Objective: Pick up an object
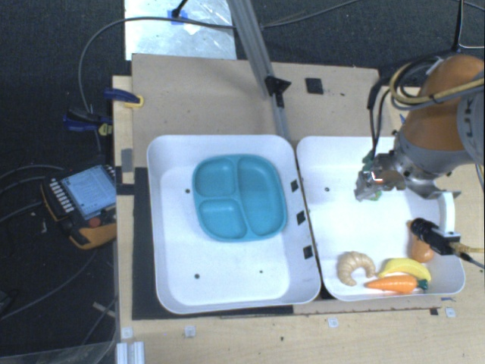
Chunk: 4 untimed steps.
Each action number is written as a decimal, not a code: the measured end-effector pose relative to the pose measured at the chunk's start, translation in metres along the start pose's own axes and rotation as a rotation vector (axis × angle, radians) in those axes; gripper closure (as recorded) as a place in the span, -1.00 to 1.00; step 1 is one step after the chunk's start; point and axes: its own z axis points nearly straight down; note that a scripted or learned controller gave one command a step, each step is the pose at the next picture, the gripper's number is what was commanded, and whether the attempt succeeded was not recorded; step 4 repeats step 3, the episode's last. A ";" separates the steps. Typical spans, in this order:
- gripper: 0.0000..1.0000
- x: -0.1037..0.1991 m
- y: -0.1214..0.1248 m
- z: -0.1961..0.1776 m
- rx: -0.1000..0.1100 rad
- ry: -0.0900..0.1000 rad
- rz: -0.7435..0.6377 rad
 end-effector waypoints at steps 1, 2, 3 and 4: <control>1.00 0.063 0.004 -0.003 -0.001 0.001 -0.001; 1.00 0.121 0.010 -0.008 -0.001 0.001 -0.001; 1.00 0.168 0.003 -0.024 -0.001 0.000 0.001; 1.00 0.168 0.003 -0.024 -0.001 0.000 0.001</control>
